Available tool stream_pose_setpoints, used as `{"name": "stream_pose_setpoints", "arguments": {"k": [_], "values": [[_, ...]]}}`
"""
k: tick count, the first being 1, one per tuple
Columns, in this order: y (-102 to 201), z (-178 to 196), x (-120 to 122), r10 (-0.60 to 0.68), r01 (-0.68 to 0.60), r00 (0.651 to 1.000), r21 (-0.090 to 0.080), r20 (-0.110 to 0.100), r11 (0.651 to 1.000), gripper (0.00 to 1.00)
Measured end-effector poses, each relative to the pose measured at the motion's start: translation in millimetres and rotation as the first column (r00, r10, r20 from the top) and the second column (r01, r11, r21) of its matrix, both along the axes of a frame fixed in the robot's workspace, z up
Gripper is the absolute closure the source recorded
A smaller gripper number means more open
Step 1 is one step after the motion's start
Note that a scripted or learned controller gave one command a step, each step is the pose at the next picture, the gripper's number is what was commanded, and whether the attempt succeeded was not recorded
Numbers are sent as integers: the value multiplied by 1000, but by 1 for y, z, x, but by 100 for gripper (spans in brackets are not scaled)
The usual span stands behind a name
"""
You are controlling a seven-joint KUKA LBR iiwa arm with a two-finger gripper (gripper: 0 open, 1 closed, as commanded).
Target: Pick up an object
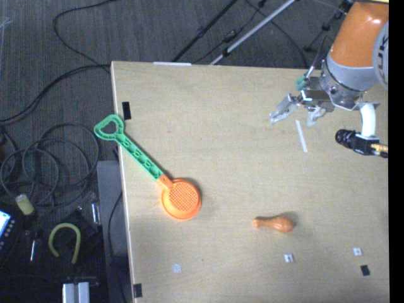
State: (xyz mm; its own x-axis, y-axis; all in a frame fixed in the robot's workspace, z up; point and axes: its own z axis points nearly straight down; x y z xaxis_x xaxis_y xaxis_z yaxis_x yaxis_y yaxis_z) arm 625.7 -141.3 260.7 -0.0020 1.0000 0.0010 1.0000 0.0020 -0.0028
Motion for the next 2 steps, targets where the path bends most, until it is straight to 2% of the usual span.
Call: {"name": "stream_pose_setpoints", "arguments": {"k": [1, 2], "values": [[-38, -75, 16, 23, -23, 1000, -3, -1, 1000, 0], [-56, -177, 43, 303, -303, 953, -3, 2, 953, 0]]}}
